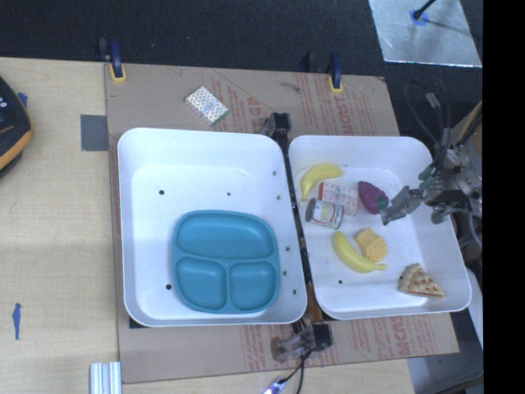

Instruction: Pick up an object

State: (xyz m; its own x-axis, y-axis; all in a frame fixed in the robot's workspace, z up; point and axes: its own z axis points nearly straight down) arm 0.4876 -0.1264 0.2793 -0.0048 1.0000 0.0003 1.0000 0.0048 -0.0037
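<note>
Table left edge: I see a black and yellow device (11, 130) cut off by the table (57, 245) edge, and a grey tape patch (94, 132) just short of the brown cardboard sheet (246, 97).
Far side of cardboard: a small patterned packet (206, 104) lies tilted behind the left bin, apart from it; blue-and-yellow clamps (116, 62) pin the sheet's far edge.
Left bin: the left bin (139, 162) holds one teal divided plate (225, 260), lying flat toward its near side, three compartments up.
Right bin, left half: in the right bin (410, 150) I see a yellow banana (318, 176) near the far left corner, a white-and-red labelled can (340, 195) just right of it, and a small jar (325, 213) on its side, touching or almost touching that can.
Right bin, middle: a purple object (372, 195) sits just beside the can; a second banana (353, 254) lies toward the near side with a yellow corn-like piece (372, 243) against it.
Right bin, near right corner: a waffle-patterned wedge (420, 282) rests alone.
Tool: the tool (396, 206) reaches in over the bin's right rim, its dark tip just right of the purple object; I cannot tell how its jaws are set, and I see nothing between them.
</note>
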